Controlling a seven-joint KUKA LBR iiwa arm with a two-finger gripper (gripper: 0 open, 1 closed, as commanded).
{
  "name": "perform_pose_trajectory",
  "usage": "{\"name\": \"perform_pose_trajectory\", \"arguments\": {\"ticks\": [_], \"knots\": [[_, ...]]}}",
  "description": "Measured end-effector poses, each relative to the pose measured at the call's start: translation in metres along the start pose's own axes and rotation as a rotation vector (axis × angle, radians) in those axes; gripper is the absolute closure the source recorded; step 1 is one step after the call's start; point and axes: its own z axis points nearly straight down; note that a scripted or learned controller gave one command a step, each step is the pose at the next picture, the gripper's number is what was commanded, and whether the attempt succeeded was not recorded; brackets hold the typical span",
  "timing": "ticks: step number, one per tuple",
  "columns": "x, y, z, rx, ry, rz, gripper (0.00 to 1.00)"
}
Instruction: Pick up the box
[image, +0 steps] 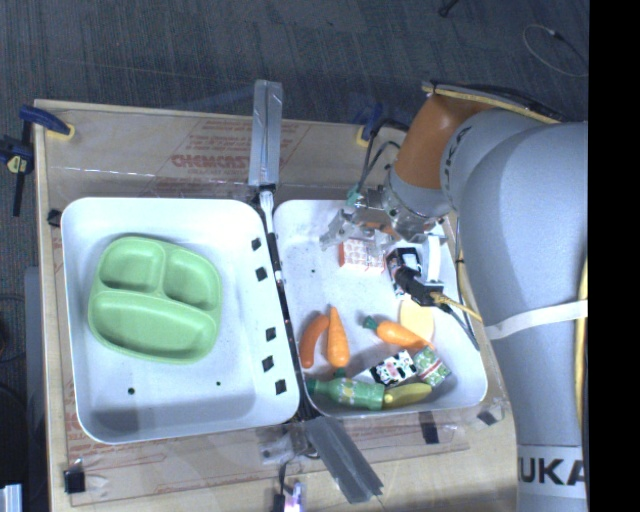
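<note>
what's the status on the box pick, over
Gripper low at the right bin's far end, over the small red-and-white box. No grasp visible. Orange toy carrots lie nearer, apart from it.

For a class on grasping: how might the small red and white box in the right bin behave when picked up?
The box looks like thin printed carton, so probably light and crushable. Its flat faces suggest it won't roll, though it may slide on the smooth white bin. The gripper is right above it.

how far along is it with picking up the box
Done: the arm has reached into the right bin, gripper low over the box near the bin's far end. In hand: nothing visibly; the box looks to be lying on the bin floor. Left: grasping and lifting it.
</note>
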Motion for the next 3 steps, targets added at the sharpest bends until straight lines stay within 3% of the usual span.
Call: {"name": "perform_pose_trajectory", "arguments": {"ticks": [1,2,3], "knots": [[0.001,0.002,0.008,-0.001,-0.001,-0.061,0.00],[0.001,0.003,0.000,-0.001,-0.003,-0.067,1.00],[0.058,-0.015,0.017,0.011,0.002,0.044,1.00]]}}
